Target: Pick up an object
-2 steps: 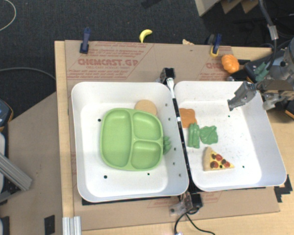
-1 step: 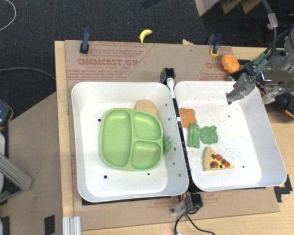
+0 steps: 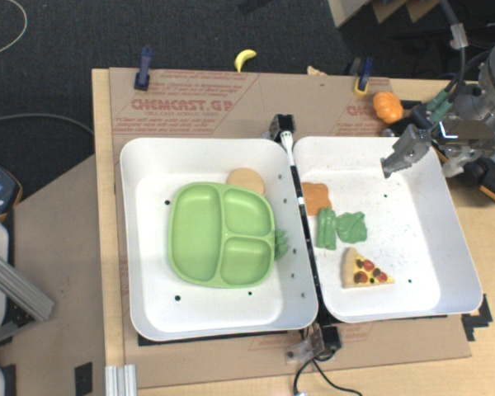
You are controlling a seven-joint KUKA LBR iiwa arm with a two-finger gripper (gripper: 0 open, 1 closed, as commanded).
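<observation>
Your gripper (image 3: pixel 393 165) hangs over the far edge of the right bin (image 3: pixel 445 246), and I cannot tell if it is released or clenched. Nothing is seen in it. The things to pick lie nearer the camera in this bin, close to its left wall: an orange piece (image 3: pixel 315 196), two green pieces (image 3: pixel 340 228), then the pizza slice (image 3: pixel 363 271). They are crowded, so you may catch two together, or push one against the wall. The green plate (image 3: pixel 222 234) lies in the left bin (image 3: pixel 144 221), far from the gripper.
</observation>
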